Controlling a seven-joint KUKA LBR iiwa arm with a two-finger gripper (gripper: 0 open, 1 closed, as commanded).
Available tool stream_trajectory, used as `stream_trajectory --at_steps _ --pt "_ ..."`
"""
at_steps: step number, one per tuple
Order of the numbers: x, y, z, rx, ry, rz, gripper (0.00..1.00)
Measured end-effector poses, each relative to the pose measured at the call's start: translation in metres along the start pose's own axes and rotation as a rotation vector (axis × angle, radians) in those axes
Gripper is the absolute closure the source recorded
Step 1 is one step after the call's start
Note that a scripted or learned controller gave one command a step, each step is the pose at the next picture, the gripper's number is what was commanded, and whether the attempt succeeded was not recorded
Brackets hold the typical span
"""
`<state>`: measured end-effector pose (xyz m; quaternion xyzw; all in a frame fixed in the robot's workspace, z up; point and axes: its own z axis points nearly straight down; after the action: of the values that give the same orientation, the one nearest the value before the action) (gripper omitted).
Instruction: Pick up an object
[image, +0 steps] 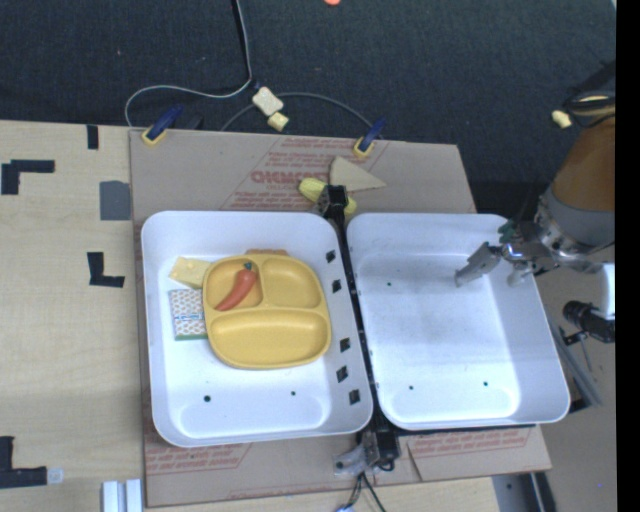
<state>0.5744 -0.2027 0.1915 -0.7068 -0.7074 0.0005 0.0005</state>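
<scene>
Two shallow white plastic bins with rounded corners sit side by side on a brown cardboard sheet (300, 175) that covers part of the pale wood-grain surface (60, 330). The left bin (170, 400) holds a glossy yellow divided plate (275, 335), roughly rounded with three moulded compartments. In its upper left compartment lies a red chili pepper (237, 287), smooth, curved and tapering to a point at its lower end, with a small dark stem at the top. Tucked partly under the plate's left edge are a pale yellow wedge-like piece (187, 269) and a small flat packet with a fine checked pattern (185, 313). The right bin (450, 340) has a smooth matte floor with a few small dark dots. The pincer (497, 266) hangs over that bin's upper right corner, its two thin metal fingers spread apart with nothing between them, well apart from the plate and pepper. Red printing on the cardboard above the bins is too blurred to read. Blue-and-yellow clamps (160, 125) grip the cardboard's far edge, and a thin cable (240, 45) runs across the dark floor beyond.
</scene>
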Motion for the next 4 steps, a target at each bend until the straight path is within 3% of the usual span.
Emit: stream_trajectory --at_steps 1,2,3,4 --pt "0.076 0.000 0.082 0.007 0.004 -0.006 0.00" --pt "-0.015 -0.010 0.085 0.001 -0.004 0.007 0.00" --pt "0.097 -0.019 0.105 -0.007 -0.004 -0.006 0.00" --pt "0.109 0.058 0.105 -0.008 -0.002 -0.003 0.00"
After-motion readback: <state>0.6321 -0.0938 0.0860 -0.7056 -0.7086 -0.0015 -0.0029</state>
